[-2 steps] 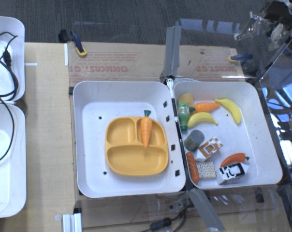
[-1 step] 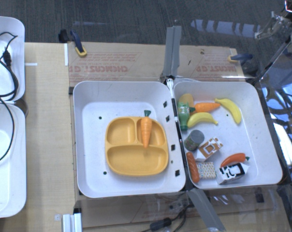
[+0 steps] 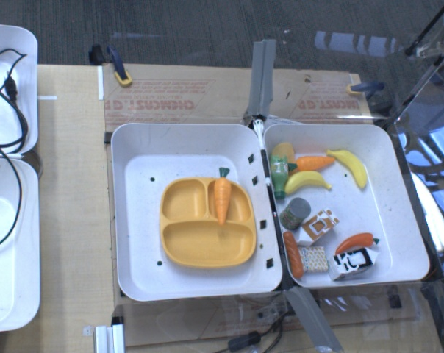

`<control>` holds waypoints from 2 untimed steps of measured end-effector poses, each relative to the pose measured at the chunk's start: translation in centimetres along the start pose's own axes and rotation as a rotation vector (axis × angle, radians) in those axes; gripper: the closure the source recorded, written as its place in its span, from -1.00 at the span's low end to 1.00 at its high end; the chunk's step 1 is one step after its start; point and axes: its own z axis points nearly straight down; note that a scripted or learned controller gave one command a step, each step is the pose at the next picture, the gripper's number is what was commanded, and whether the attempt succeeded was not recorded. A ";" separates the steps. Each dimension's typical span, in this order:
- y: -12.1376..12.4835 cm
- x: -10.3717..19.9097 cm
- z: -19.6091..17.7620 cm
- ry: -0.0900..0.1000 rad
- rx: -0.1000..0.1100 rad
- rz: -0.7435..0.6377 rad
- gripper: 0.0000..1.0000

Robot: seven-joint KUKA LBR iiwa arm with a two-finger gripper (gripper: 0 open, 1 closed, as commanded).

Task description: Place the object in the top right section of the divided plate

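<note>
A yellow divided plate (image 3: 179, 247) rests in the left white bin (image 3: 134, 219). An orange toy carrot (image 3: 221, 198) with a green top lies in the plate's top right section, its top poking over the far rim and its tip reaching the divider toward the large front section.
The right bin (image 3: 398, 219) holds two yellow bananas (image 3: 352, 166), a second carrot (image 3: 314, 162), a green bottle (image 3: 279, 175), a grey can (image 3: 295, 212), a small carton (image 3: 319, 225), a red pepper (image 3: 354, 242), a sausage (image 3: 293, 254) and a cracker (image 3: 313, 259). Cables lie at far left.
</note>
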 end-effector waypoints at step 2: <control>0.0 0.2 0.0 0.000 0.001 -0.034 -1.00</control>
